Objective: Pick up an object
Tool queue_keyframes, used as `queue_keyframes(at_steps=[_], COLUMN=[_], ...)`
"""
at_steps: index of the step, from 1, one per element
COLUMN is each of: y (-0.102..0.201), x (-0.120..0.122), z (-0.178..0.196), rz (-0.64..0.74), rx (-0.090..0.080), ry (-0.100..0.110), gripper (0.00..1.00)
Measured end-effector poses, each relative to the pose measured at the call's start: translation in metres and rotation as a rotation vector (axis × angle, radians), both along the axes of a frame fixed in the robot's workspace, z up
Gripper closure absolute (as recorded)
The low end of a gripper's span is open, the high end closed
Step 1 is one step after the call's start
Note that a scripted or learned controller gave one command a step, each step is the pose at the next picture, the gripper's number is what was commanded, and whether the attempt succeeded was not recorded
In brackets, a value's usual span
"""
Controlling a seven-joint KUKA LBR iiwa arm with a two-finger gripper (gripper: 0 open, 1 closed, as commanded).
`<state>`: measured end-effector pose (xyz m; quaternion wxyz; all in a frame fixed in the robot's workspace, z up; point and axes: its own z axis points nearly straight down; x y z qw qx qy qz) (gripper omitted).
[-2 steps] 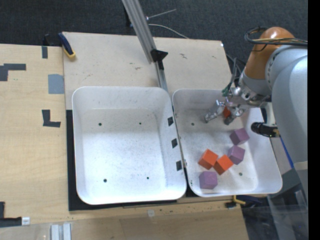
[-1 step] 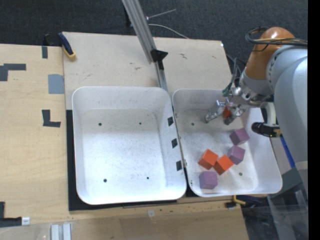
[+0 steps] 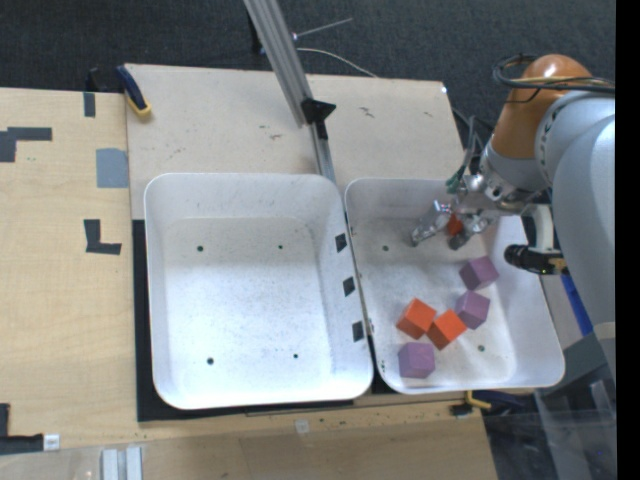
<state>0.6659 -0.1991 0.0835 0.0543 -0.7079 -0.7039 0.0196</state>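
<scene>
My gripper (image 3: pixel 436 222) hangs low over the back part of the right bin (image 3: pixel 530 368), reaching in from the right. A small orange-red piece (image 3: pixel 456 227) shows right against the gripper's metal parts; whether it is held or lies beneath is unclear. Toward the front of the bin lie two orange blocks (image 3: pixel 416 318) (image 3: pixel 448 328) side by side. Three purple blocks lie around them: one (image 3: pixel 478 272) just in front of the gripper, one (image 3: pixel 472 309) beside the orange pair, one (image 3: pixel 416 360) near the front wall.
The left bin (image 3: pixel 160 298) stands beside the right one, sharing a middle wall with black clips (image 3: pixel 348 286). A slanted aluminium rail (image 3: pixel 285 58) runs from the back down to the bins' junction. A blue and yellow clamp (image 3: pixel 133 92) lies at the back left.
</scene>
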Motion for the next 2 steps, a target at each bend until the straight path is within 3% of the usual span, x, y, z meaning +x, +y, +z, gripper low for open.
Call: queue_keyframes(at_steps=[1, 2], y=[-0.01, 0.0], x=[-0.039, -0.019], z=[0.042, 0.006], rz=[0.007, 0.008], rx=[-0.051, -0.049], ry=[-0.104, -0.102], gripper=[0.0, 0.0])
